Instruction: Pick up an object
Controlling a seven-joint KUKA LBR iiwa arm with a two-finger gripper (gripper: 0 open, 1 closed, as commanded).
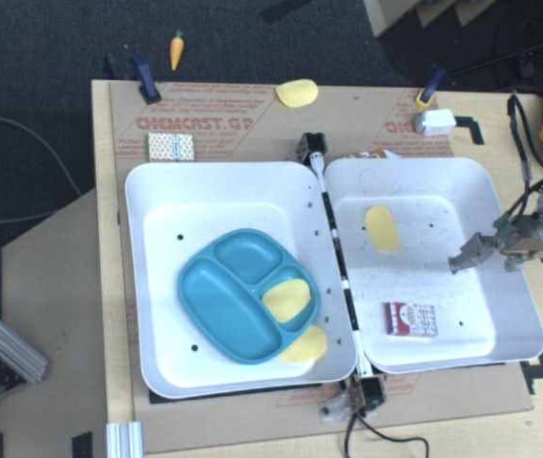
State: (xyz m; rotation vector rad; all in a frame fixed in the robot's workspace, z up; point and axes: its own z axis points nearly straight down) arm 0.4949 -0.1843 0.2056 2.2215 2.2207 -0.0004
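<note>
At three o'clock of my view, the gripper (476, 253) hangs over the right bin (471, 175), near its three o'clock wall; I cannot tell whether its fingers are apart or together, and I see nothing between them. On that bin's floor, a yellow oval piece (381, 227) lies toward ten o'clock, well apart from the gripper, and a small red-and-white card packet (410, 319) lies flat toward six o'clock. In the left bin (156, 198), I see a blue divided plate (228, 299) resting at a slant. A yellow piece (286, 299) sits in its four o'clock compartment; another yellow piece (302, 345) lies just beside the plate's rim at five o'clock. On the table (118, 256) at twelve o'clock lies a further yellow piece (297, 93).
</note>
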